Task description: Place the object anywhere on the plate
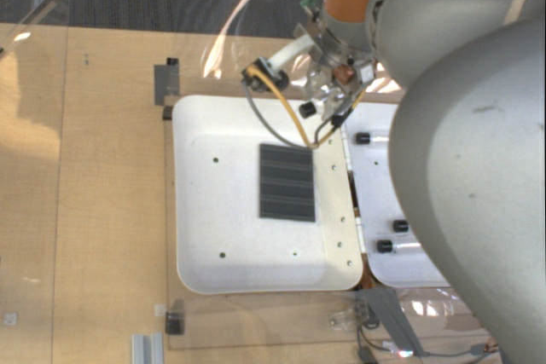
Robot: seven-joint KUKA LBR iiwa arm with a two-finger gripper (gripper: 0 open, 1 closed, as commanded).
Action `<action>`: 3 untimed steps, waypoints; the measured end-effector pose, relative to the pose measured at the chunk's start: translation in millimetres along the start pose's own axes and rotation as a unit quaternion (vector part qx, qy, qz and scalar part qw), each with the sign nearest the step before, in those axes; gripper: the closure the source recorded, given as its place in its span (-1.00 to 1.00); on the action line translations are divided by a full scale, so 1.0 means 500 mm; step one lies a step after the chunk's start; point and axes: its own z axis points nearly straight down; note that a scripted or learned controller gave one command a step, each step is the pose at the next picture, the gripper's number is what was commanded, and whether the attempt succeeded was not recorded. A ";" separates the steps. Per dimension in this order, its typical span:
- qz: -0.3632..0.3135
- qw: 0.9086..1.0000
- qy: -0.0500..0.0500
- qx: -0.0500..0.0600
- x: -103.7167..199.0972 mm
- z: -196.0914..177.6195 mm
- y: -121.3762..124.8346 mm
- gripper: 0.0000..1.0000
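A dark grey ribbed rectangular plate (287,182) lies flat near the middle of the left white bin (209,209). My gripper (331,86) hangs above the far right corner of that bin, over the seam between the two bins, up and to the right of the plate. Cables and fittings crowd around it. A small brownish spot (344,74) shows at the gripper, but I cannot make out what it is. The arm's big grey body (469,141) hides most of the right bin.
The right white bin (375,183) shows as a narrow strip with three small black pieces (363,137) (399,226) (384,245) along it. A yellow and black cable (277,111) loops over the left bin's far edge. Wooden bench surrounds the bins, with black brackets (168,81) at the corners.
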 end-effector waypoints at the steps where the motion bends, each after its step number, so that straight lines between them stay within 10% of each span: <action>1: -0.159 0.987 -0.003 0.001 0.030 0.116 -0.076 1.00; 2: -0.164 0.987 -0.001 0.001 0.107 0.046 -0.137 1.00; 3: -0.407 0.914 -0.002 0.002 0.057 0.137 -0.239 1.00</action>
